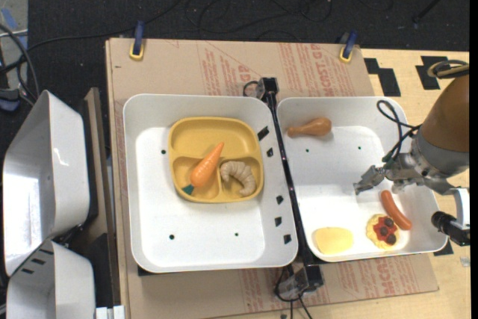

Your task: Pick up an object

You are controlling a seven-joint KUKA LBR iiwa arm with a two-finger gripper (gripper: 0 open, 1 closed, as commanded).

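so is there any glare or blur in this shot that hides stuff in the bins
Camera view: even overhead light, soft shadows, no strong glare on the right white plastic bin; the orange toy carrot in the yellow divided plate is sharp; the tool looks slightly soft and dark.

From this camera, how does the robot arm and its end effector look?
The arm is grey with an orange-brown band above the wrist. Black cables loop beside it. The end effector is grey metal with thin pointed fingers.
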